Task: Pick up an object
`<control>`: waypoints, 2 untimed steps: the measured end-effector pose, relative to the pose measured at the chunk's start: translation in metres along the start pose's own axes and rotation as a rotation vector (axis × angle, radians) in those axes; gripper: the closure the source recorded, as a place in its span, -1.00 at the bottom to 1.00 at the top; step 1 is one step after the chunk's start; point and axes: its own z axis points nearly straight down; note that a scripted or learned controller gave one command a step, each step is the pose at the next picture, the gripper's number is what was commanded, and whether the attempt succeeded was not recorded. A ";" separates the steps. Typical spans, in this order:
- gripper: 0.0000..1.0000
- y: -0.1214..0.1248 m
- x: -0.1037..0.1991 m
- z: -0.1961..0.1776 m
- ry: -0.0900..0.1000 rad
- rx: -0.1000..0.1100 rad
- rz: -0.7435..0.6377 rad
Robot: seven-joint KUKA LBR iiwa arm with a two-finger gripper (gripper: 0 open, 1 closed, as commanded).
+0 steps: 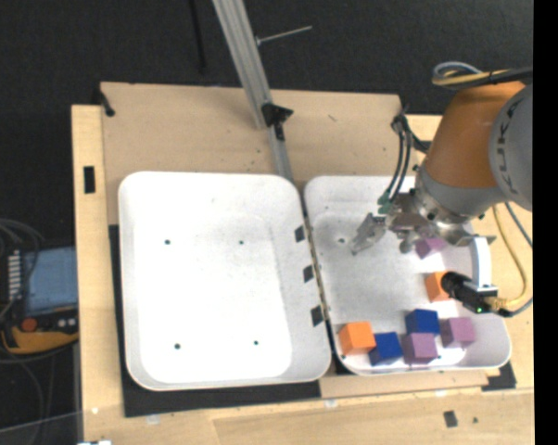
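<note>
The hand [372, 233], fingers spread and empty, hovers well apart from the orange block [357, 336].

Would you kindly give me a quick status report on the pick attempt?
End effector low over right white bin, nothing seen between its fingers. Blue, purple and orange foam cubes clustered at bin's near edge, untouched. Path to them looks unobstructed.

The grey arm with its orange band [474, 156] covers part of a small purple block [430, 246] and perhaps half of an orange block [436, 286] beneath its wrist.
</note>
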 end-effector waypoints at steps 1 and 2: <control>-1.00 -0.003 -0.008 0.045 -0.001 -0.002 0.001; -1.00 -0.003 -0.009 0.097 0.000 -0.002 0.001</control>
